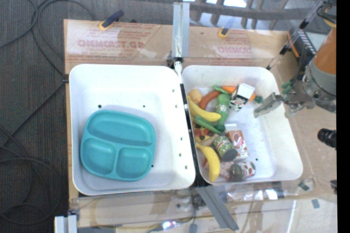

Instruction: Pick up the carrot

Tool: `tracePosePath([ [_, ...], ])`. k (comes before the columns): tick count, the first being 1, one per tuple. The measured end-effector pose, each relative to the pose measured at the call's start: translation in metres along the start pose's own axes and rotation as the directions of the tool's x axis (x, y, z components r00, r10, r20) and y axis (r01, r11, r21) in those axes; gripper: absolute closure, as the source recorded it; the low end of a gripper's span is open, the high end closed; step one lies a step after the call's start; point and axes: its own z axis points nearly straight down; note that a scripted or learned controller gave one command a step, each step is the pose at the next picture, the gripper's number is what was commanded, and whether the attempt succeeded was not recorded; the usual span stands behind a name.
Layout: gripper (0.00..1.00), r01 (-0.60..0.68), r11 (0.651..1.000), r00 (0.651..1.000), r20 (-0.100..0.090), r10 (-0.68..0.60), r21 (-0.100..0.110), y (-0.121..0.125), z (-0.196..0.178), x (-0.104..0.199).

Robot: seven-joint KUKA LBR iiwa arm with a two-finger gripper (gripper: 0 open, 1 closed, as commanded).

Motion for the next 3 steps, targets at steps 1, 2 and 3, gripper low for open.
tracePosePath([
  [1,0.0,-0.073,0.997,0.997,0.002,0.073,0.0,0.082,0.099,-0.018],
  [2,0.0,0.156,0.988,0.988,0.003,-0.156,-0.001,0.085,0.114,-0.035],
  [3,0.0,0.119,0.993,0.993,-0.006,-0.119,0.008,0.122,0.143,-0.04],
])
